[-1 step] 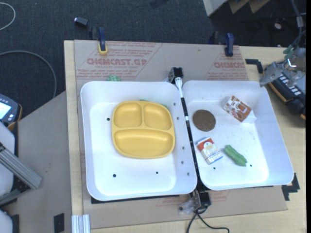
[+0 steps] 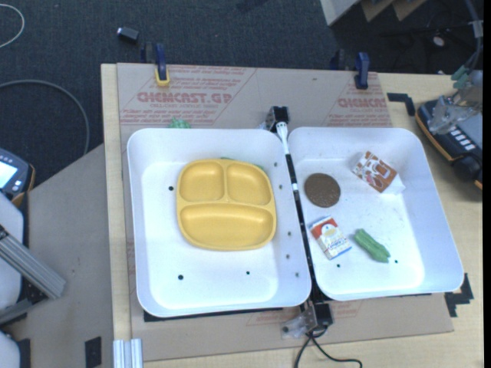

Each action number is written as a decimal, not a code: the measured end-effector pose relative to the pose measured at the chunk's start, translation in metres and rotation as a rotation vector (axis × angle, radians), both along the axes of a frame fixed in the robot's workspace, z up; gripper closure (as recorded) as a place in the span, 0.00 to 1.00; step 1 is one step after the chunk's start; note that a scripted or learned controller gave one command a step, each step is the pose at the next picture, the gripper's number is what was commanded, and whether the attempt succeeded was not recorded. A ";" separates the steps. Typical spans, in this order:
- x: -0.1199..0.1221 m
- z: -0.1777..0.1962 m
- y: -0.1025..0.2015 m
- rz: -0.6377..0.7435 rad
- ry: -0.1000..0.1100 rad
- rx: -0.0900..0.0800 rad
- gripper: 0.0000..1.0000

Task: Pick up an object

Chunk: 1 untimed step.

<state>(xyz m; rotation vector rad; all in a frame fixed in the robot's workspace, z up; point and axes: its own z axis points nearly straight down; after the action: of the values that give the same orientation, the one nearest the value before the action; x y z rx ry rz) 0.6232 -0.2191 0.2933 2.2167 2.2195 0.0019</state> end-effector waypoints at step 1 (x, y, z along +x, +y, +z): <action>0.010 0.138 0.061 0.007 -0.015 -0.001 1.00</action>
<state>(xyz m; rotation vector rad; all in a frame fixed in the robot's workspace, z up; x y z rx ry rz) 0.6327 -0.1584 0.4314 2.2014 2.2186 0.0164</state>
